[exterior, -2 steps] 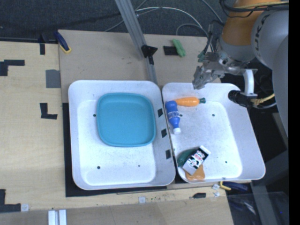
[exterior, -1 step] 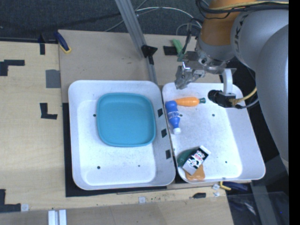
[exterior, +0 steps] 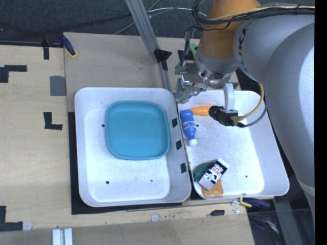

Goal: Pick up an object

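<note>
My gripper (exterior: 185, 92) hangs over the far left corner of the right bin (exterior: 255, 152), just above the divider between the bins. A small blue bottle (exterior: 188, 125) lies right below it along the bin's left wall. An orange carrot-shaped piece (exterior: 201, 111) lies beside the bottle, partly behind a black fitting on the wrist. In the near left corner a black-and-white cow-patterned item (exterior: 214, 173) rests on a green piece (exterior: 203, 168) and an orange piece (exterior: 215, 190). Nothing is visibly held by the gripper.
The left bin (exterior: 92, 188) holds a square teal plate (exterior: 137, 130). A slanted metal pole (exterior: 145, 24) rises behind the bins close to the gripper. Cables loop above the orange wrist band (exterior: 225, 22). The grey arm covers the right bin's far right side.
</note>
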You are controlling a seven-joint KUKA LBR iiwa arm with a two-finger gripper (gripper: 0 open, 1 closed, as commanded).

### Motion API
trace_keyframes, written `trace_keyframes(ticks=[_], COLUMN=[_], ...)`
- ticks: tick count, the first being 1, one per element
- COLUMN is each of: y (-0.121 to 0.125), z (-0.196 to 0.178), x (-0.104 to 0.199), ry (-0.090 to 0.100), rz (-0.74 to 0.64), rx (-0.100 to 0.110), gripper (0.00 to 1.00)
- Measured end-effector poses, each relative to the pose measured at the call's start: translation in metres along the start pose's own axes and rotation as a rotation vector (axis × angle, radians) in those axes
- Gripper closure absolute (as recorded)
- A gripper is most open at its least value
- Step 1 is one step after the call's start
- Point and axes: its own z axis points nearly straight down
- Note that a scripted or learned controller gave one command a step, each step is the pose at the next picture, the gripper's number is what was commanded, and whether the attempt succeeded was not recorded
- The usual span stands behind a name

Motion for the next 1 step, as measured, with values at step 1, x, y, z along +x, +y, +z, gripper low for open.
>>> trace_keyframes(ticks=[1], y=[0.0009], z=[-0.0071], x=[0.0502], ry=[0.0], rz=[-0.001], rx=[-0.001], gripper=[1.0])
